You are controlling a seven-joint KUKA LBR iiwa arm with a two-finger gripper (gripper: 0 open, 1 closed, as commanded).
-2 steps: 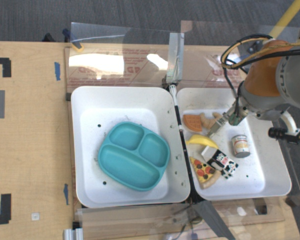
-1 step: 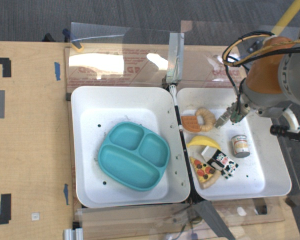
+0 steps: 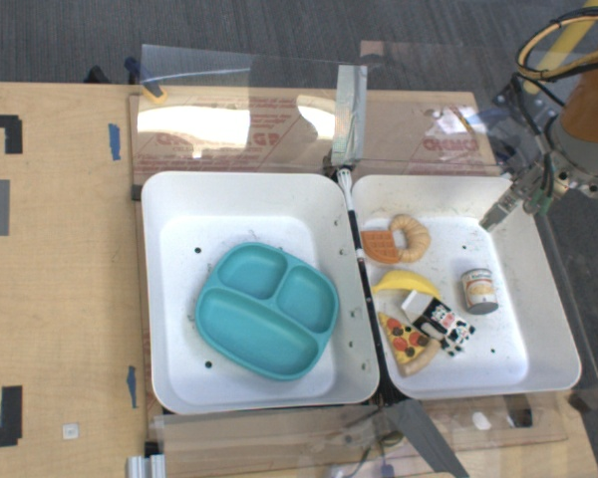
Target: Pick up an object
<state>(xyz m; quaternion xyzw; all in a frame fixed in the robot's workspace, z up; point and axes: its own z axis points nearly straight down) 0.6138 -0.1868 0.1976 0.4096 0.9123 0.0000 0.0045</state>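
We see two bins side by side. In the left bin [image 3: 169,207] lies a divided plate [image 3: 267,310]. In the right bin [image 3: 538,307], a bagel [image 3: 411,237] touches a waffle [image 3: 381,246] at the rear left; before them lies a banana [image 3: 407,284], then a pizza slice [image 3: 407,341] beside a toy cow [image 3: 441,323]. A can [image 3: 478,291] stands right of the banana.

Robot lab: bench [image 3: 50,267], bins [image 3: 169,207], arm [image 3: 578,118]

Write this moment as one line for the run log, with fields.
gripper: over right bin's far right part, holds nothing | right bin: bagel, banana, can, pizza slice | left bin: teal plate
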